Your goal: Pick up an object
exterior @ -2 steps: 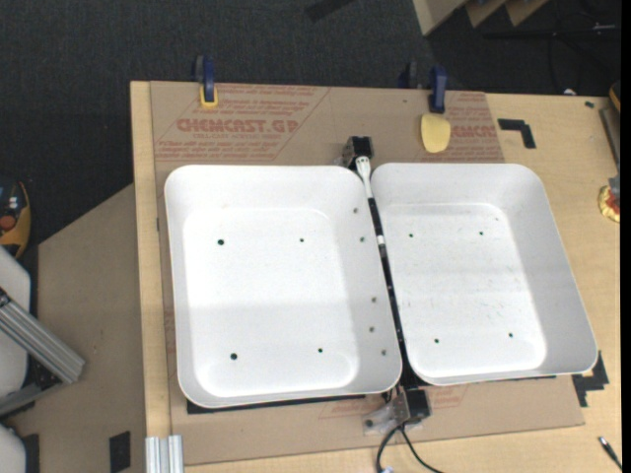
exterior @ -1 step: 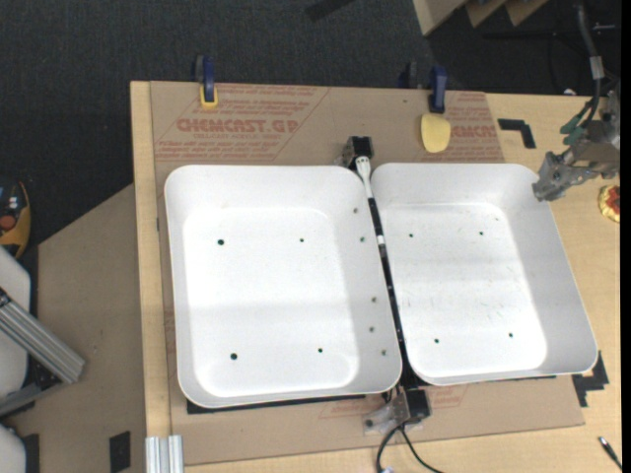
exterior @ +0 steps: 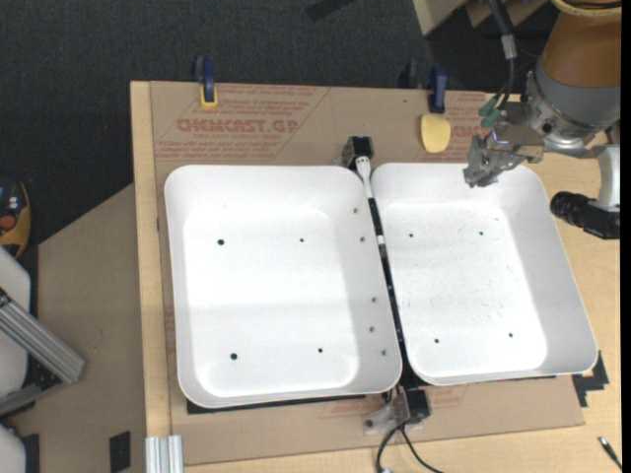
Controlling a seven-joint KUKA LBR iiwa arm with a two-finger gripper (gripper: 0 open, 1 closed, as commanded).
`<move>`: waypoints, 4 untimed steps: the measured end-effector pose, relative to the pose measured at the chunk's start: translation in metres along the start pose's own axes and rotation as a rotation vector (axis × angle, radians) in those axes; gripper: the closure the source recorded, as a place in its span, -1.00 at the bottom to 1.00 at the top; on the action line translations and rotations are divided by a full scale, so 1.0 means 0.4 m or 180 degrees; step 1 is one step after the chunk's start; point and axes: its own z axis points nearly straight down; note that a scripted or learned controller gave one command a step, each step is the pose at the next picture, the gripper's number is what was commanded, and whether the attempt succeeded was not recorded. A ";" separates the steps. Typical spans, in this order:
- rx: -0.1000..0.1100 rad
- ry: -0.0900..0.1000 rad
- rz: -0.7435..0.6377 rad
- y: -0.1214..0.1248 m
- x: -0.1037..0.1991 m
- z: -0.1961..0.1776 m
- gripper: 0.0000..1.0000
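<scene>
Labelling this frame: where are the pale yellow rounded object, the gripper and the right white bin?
Pale yellow rounded object [exterior: 435, 132], camera view, its middle.
Gripper [exterior: 480, 174], camera view, tip.
Right white bin [exterior: 564, 254], camera view, right rim.

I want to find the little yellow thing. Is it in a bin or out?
Out. The yellow thing lies on the brown board, past the right bin's far rim, beside a blue clamp.

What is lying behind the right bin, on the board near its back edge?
Behind the right bin, a small pale yellow object lies on the board, beside a blue clamp. The gripper hangs over the bin's back rim and covers the board there.
</scene>
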 end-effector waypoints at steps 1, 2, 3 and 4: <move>-0.0030 -0.0028 0.0048 0.042 -0.152 -0.154 1.00; 0.0002 -0.0008 0.0016 0.189 0.045 0.033 1.00; -0.0012 -0.0015 0.0031 0.156 0.056 -0.041 1.00; 0.0006 -0.0009 0.0032 0.057 0.082 -0.081 1.00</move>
